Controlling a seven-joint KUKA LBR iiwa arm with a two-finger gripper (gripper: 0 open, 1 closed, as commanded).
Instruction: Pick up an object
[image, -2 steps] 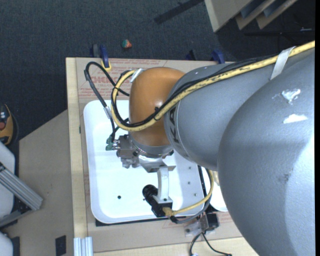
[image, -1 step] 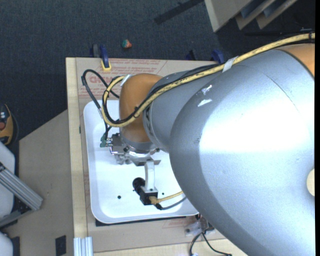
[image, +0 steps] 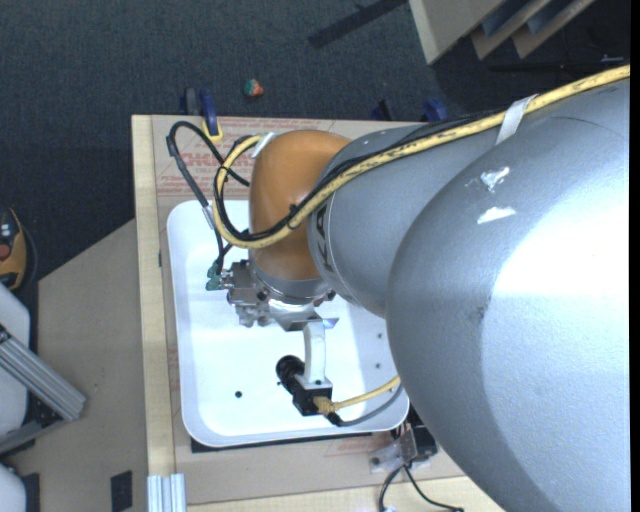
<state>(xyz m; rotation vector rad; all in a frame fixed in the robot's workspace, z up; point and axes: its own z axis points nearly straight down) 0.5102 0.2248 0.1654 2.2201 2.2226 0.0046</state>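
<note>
Arm (image: 500, 260): grey, very large in frame, reaching in from the right and covering most of the right half of the scene, including whatever lies in the right-hand bin. Orange band (image: 285, 210): rounded section above the wrist, hanging over the upper middle of the left bin, with yellow and black cables (image: 215, 185) looped off its left side. Counter (image: 155, 300): pale wood edge, carrying the bins. Left bin (image: 200, 330): shallow, white, its visible floor bare apart from one small dark speck (image: 238, 394) toward the lower left. End effector (image: 270, 300): metal wrist hardware directly beneath the orange band, low over the middle of the bin; a pale bracket with a black fitting (image: 300, 380) hangs below it. Finger state: cannot tell, since the wrist and band hide the tips from above, and nothing can be seen held. Task object: none can be identified for certain; any candidate is probably under the wrist or the arm, the speck being too small to name. Handling note: the step in hand appears to be the descent or close over a target. Done well, it would call for a vertical approach centred on the object, closure only once the tips straddle it, and a straight lift clear of the bin wall.
</note>
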